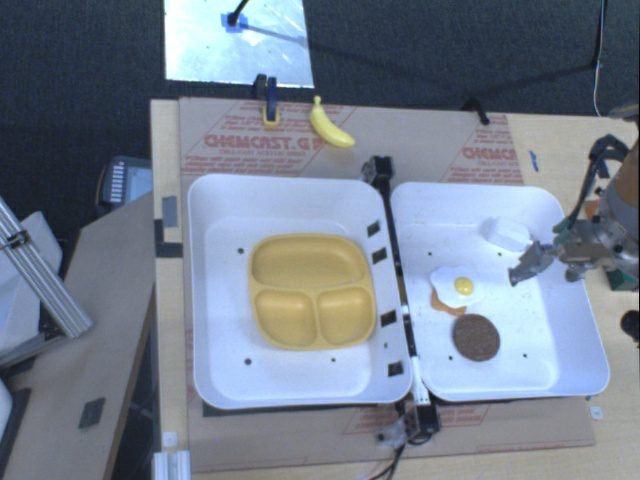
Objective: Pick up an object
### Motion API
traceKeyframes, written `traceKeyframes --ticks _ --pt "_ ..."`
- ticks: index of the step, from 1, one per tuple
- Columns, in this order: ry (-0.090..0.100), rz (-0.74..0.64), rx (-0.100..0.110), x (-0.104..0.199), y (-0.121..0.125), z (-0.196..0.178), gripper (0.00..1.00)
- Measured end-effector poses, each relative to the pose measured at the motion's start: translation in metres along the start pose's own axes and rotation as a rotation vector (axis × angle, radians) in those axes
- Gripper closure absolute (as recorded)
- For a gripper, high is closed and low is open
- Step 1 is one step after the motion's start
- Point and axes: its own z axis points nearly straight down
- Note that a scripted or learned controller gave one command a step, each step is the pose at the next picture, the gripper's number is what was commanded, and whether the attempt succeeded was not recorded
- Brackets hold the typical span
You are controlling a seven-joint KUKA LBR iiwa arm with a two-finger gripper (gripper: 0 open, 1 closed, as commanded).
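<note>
The right bin (570, 363) holds a toy fried egg (458, 288) lying partly on an orange piece (446, 306). A round brown patty (476, 337) lies just in front of them, and a small white block (505, 233) sits toward the back. My gripper (549, 270) hangs over the right part of this bin, to the right of the egg and in front of the white block. It is open, with nothing between its fingers (526, 266).
A yellow divided plate (308, 290) lies in the left bin (215, 268). A toy banana (330, 126) and a yellow clamp (268, 103) rest on the cardboard behind the bins. A black hinge strip (392, 268) runs between the bins.
</note>
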Motion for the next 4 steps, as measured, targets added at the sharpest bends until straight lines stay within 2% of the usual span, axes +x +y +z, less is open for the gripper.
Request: traceKeyframes --ticks 1,3,4 --pt "-0.002 -0.003 -0.012 0.001 0.002 -0.006 0.00" --pt "-0.001 -0.001 -0.007 0.001 0.001 0.119 0.00" --pt "-0.001 0.001 -0.014 0.001 0.004 0.164 0.00"
